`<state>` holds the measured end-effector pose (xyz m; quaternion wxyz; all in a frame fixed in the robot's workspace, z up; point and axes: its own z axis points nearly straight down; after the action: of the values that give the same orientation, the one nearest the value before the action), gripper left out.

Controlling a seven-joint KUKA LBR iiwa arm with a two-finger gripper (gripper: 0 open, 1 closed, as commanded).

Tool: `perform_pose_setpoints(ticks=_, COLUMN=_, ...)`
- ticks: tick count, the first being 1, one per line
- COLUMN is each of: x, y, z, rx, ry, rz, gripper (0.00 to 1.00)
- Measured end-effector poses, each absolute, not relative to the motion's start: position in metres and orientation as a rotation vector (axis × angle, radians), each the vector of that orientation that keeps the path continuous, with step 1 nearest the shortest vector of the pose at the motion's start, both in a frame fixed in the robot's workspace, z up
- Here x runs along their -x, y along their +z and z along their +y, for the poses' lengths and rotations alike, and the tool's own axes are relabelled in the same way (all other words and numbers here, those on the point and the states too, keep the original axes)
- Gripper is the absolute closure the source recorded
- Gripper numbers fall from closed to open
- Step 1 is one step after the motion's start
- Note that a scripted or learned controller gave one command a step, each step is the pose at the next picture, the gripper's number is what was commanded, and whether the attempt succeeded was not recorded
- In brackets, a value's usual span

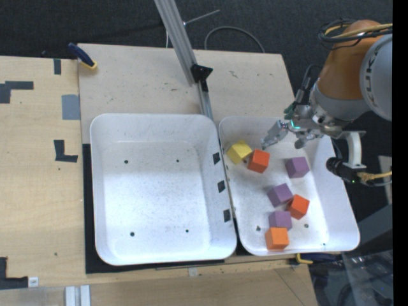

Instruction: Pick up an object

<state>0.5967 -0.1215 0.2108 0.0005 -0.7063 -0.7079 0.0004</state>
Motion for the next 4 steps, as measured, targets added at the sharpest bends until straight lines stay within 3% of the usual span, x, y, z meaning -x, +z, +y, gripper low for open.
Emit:
perform_pose_setpoints(ticks=3, x=-0.594, y=0.090, z=-0.121, rx=2.217, ry=0.006, rz=-2.220, gripper=0.00)
perform_pose_setpoints(ticks=4, x=-0.595, y=0.101, z=-0.120, rx=2.216, ry=0.004, rz=-2.222, gripper=1.00)
